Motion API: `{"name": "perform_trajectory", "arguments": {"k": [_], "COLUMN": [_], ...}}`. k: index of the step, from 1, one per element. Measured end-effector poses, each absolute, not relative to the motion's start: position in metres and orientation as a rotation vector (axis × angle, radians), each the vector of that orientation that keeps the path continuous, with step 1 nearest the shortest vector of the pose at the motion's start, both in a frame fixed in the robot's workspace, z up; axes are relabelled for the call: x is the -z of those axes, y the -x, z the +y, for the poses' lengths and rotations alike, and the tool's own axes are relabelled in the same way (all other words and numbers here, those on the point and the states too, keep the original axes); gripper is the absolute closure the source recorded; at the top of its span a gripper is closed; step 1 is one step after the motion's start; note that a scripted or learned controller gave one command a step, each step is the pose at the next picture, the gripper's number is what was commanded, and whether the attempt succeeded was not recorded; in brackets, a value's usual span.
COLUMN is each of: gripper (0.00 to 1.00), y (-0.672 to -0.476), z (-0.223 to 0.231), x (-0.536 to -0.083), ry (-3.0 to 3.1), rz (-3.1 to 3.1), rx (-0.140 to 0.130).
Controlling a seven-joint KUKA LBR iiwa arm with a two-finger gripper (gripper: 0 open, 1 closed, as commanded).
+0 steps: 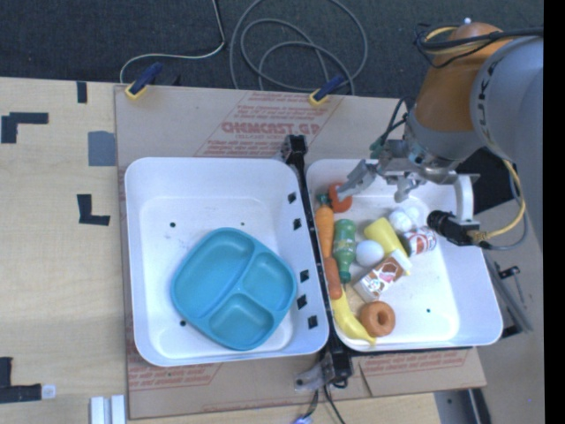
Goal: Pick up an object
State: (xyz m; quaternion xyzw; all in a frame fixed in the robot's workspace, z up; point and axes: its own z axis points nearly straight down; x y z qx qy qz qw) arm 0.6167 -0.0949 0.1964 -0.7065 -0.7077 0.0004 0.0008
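Note:
The right bin holds a heap of toy food. In it lie an orange carrot, a small red piece, a green bottle, a white egg, a yellow piece, a red-and-white can, a small carton, a brown doughnut and a banana. My gripper hangs over the far end of this bin, just above the red piece and a white ball. It is open, with nothing between its fingers.
The left bin holds a blue divided plate. A black clip sits at the far end of the rim between the two bins. Cables loop on the dark floor behind the bench.

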Motion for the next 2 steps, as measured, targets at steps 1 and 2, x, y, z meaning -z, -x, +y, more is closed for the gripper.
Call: {"name": "perform_trajectory", "arguments": {"k": [1,2], "gripper": [0.0,1.0], "y": [-0.639,-0.639], "z": [-0.106,-0.105], "x": [-0.083,-0.098], "ry": [2.219,2.218], "rz": [-2.222,-2.222], "rx": [-0.004,-0.002]}}
